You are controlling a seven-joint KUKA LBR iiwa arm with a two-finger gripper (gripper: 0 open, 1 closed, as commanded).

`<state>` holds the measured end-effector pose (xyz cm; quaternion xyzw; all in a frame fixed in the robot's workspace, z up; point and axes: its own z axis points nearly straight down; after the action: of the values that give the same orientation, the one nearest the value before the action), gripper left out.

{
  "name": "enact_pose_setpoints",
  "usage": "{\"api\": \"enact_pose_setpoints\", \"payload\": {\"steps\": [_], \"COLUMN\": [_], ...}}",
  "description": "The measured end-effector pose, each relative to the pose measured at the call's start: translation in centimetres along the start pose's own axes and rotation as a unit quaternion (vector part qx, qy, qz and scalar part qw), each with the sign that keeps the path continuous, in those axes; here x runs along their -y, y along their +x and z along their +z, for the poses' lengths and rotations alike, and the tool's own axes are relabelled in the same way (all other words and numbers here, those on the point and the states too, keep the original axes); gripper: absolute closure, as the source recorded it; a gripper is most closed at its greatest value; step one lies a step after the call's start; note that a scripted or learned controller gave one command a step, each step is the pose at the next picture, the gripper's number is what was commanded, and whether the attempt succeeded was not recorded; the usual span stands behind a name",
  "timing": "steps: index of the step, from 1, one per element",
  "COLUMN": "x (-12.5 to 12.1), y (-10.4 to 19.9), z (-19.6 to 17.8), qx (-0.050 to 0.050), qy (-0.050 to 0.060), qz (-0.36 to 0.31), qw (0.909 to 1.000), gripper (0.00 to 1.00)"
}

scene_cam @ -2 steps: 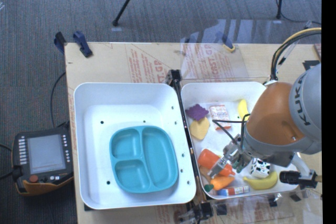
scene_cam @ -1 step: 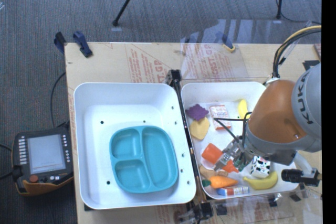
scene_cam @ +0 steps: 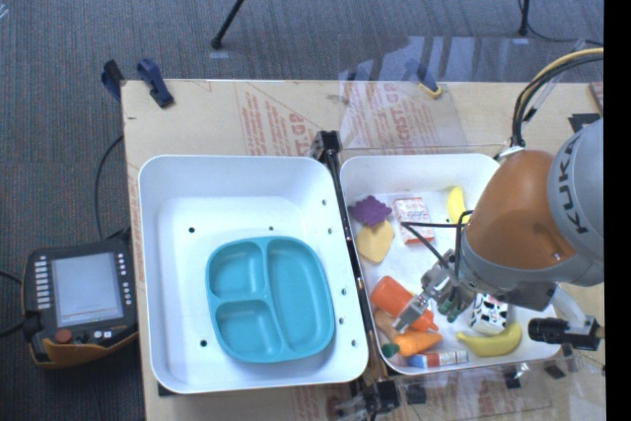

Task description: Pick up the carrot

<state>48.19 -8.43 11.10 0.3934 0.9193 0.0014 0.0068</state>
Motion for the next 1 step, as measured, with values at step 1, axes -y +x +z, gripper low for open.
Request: {"api": "enact_pose_setpoints", "payload": {"steps": [1], "x": [0.56], "y": [0.32], "z": [2.14], "qx": [-0.007], "qy": [0.005], "qz": [0.128], "qw": [0.9917], "gripper": [0.0]}}
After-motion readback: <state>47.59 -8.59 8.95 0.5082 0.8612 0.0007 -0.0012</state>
